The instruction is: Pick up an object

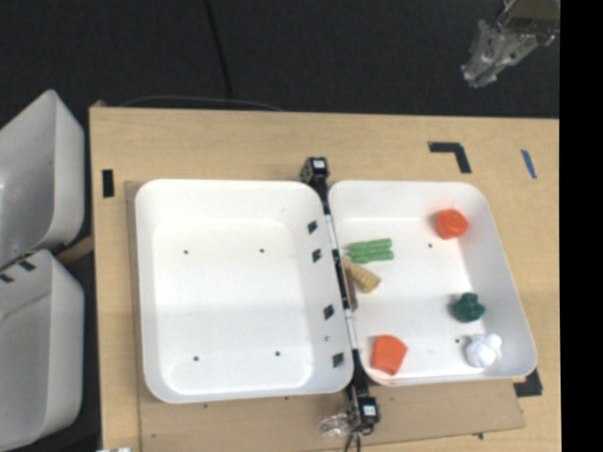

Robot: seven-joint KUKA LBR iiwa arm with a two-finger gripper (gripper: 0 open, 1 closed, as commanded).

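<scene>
Orange round obj [450, 223] in rt bin [490, 281] | green ridged bar [369, 250] | tool [488, 64] raised, grip state unclear

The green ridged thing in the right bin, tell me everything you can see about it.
The green ridged object is a short, elongated piece that looks like plastic or rubber, with lengthwise grooves along its top. It lies flat on the floor of the right white bin, long axis running roughly left to right, close to the divider between the two bins. A tan cone-shaped piece lies just in front of it; whether they touch is unclear. Finer detail is too small to tell.
</scene>
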